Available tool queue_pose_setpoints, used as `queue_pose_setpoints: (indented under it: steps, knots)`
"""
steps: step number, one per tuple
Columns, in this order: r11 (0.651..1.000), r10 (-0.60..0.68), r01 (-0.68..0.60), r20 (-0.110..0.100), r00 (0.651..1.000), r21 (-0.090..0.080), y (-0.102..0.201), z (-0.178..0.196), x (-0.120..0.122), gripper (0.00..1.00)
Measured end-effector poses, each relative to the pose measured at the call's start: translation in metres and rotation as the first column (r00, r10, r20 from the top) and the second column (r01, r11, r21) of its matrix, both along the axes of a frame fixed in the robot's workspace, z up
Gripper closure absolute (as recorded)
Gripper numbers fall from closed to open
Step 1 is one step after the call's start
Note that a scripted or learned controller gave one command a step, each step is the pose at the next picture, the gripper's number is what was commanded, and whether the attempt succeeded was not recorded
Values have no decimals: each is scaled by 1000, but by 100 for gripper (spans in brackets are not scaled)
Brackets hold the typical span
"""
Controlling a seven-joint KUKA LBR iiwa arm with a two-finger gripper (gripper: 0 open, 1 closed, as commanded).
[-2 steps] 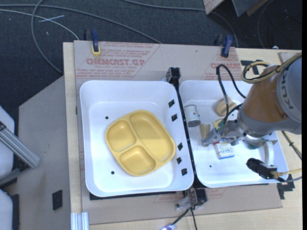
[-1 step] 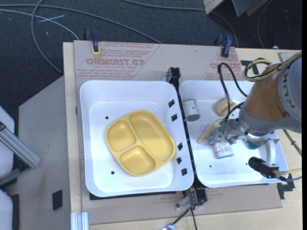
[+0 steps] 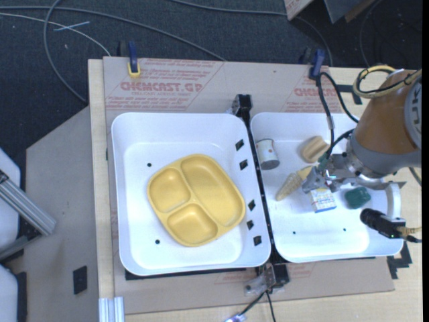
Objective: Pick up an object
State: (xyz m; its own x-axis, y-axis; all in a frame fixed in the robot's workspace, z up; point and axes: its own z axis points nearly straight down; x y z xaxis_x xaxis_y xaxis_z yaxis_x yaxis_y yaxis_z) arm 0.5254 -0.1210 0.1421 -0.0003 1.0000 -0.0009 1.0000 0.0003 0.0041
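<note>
A light wooden tabletop (image 3: 100, 180) carries two shallow white bins side by side. The left bin (image 3: 127, 146) holds a yellow plate with three compartments (image 3: 195, 199), lying flat and turned at a slant, roughly in the middle of the bin.

The right bin (image 3: 322, 243) lies just beside it, the two rims meeting along a dark strip with black clips. Near that bin's left wall, toward the back, a small metallic can (image 3: 268, 153) lies on its side. To the right of it, a tan bread-like piece (image 3: 312, 148) rests near the back of the bin, and in front of that a pale yellow cone-shaped thing (image 3: 290, 184) lies pointing toward the lower left. Just beside the cone's wide end is a small box with blue and white print (image 3: 324, 200), and right of the box a small dark green object (image 3: 356, 196).

The arm reaches in from the right, its orange band above the grey wrist. The hand (image 3: 320, 178) sits low over the bin between the cone and the printed box, close to or touching both; whether its fingers are parted or closed, or grip anything, I cannot tell.
</note>
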Motion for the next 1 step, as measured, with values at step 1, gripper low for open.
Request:
queue_pose_setpoints:
  steps: [1]
  knots:
    - [1000,0,0,1,1000,0,-6,52,9,100]
